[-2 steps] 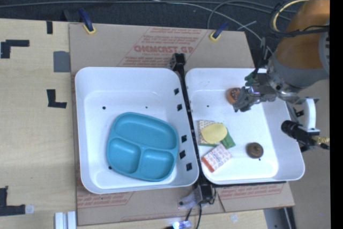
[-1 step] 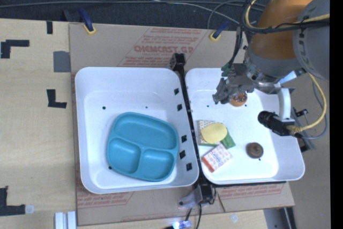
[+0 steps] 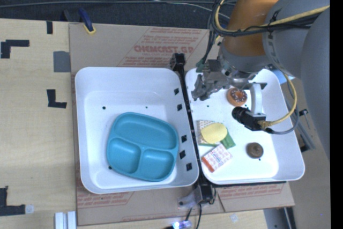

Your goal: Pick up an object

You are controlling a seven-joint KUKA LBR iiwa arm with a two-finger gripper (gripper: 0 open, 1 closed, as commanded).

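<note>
My gripper [image 3: 200, 91] hangs over the far left part of the right bin [image 3: 286, 171], close to the wall between the two bins. Below it lie a yellow rounded piece [image 3: 213, 132] on a green flat piece [image 3: 229, 141] and a checked pale card [image 3: 203, 126]. A red and white packet [image 3: 216, 157] rests nearer the front. A small brown disc [image 3: 255, 149] sits to the right of these. An orange-brown ring-shaped thing [image 3: 237, 96] lies just right of the gripper. Nothing shows between the gripper and these objects.
The left bin [image 3: 88, 88] holds a blue divided plate [image 3: 142, 146]. Both bins stand on a brown cardboard sheet [image 3: 155, 45] on the wooden bench. The arm's grey body and orange band [image 3: 256, 8] cover the far right side of the right bin.
</note>
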